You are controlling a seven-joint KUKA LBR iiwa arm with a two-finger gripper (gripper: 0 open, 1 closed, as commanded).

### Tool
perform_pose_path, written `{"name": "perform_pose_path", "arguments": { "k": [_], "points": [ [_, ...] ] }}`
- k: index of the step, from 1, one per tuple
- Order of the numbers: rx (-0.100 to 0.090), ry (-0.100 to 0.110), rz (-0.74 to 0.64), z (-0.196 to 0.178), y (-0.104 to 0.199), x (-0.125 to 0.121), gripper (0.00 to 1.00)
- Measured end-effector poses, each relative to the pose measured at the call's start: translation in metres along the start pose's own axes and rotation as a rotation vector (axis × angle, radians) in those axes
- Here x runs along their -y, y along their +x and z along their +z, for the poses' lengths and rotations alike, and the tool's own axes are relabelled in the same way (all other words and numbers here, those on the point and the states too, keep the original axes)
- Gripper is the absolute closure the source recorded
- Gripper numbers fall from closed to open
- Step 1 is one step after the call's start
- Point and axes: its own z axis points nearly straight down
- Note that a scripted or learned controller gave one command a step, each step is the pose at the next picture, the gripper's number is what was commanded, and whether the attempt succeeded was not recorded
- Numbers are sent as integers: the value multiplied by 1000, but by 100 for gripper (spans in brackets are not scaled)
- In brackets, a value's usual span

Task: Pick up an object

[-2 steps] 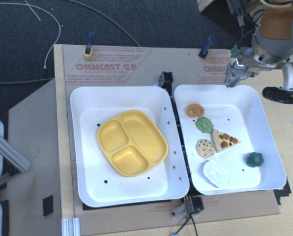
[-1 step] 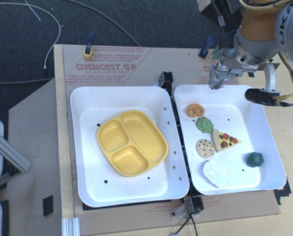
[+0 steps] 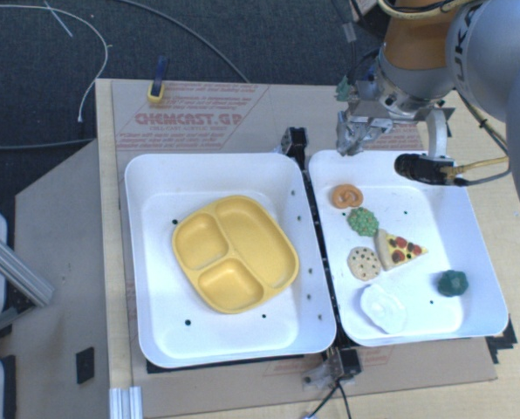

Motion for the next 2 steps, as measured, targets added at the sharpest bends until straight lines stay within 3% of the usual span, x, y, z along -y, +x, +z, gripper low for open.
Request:
{"name": "perform_pose_path", "arguments": {
  "k": [2],
  "points": [
    [0, 5, 1, 28, 93, -2, 100]
  ]
}}
